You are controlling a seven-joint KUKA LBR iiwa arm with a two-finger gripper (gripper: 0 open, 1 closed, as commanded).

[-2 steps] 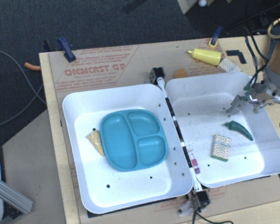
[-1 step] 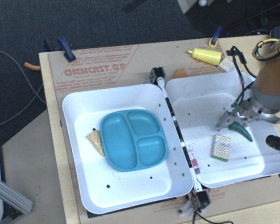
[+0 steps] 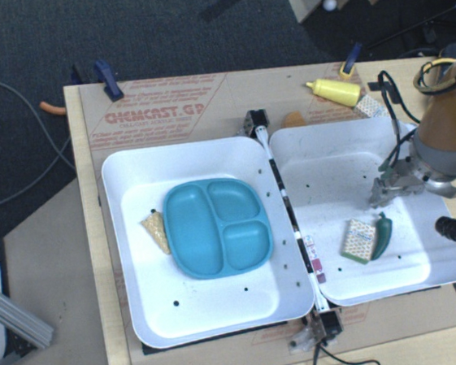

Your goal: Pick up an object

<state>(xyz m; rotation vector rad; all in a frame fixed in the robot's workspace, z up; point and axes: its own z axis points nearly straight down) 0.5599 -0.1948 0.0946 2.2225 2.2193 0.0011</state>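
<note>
At the wooden bench (image 3: 178,101), we see the grey arm with its orange band (image 3: 449,124) reaching in from the right over the right-hand shallow white bin (image 3: 323,158). Its gripper (image 3: 380,193) hangs above the bin's right half; we cannot tell how it is set. Just below it on the bin floor lie a small speckled yellow-green sponge block (image 3: 358,240) and a dark green pepper-shaped toy (image 3: 381,235), touching side by side. In the left-hand shallow white bin (image 3: 129,172) sits a teal plastic plate with three compartments (image 3: 216,225), a tan woven scrap (image 3: 156,230) tucked at its left edge. A yellow plastic bottle (image 3: 334,89) lies on the bench beyond the bins.
</note>
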